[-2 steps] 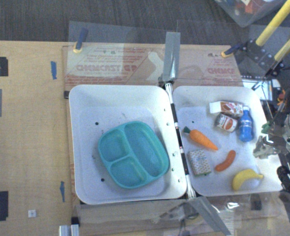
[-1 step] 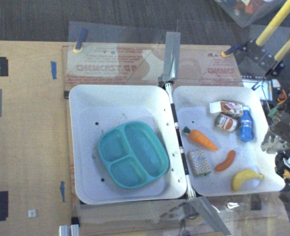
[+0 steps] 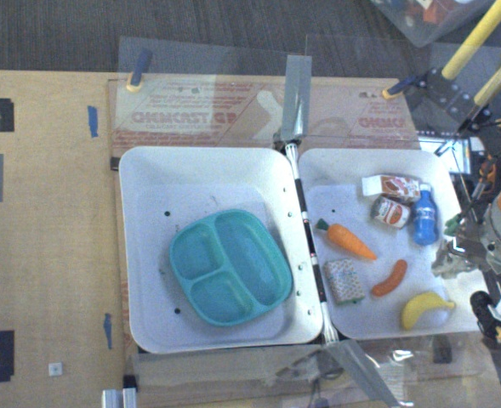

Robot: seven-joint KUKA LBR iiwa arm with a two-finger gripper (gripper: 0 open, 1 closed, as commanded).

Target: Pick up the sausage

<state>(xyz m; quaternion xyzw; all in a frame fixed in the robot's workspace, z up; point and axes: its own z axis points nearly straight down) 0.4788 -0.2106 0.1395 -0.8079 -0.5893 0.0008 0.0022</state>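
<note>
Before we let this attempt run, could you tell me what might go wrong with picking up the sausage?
The sausage lies close to the banana and the carrot, so a slightly off descent could nudge or grab either instead. The gripper sits at the right bin's edge, and may clip the blue bottle on its way in.

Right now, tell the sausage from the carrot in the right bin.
The sausage is plain reddish-orange and slightly curved; the carrot is brighter orange, tapered, with a green top. The sausage looks smaller than the carrot. The sausage lies nearer the banana; the carrot lies nearer the divider between the bins. Both lie flat on the right bin floor, apart from each other.
</note>
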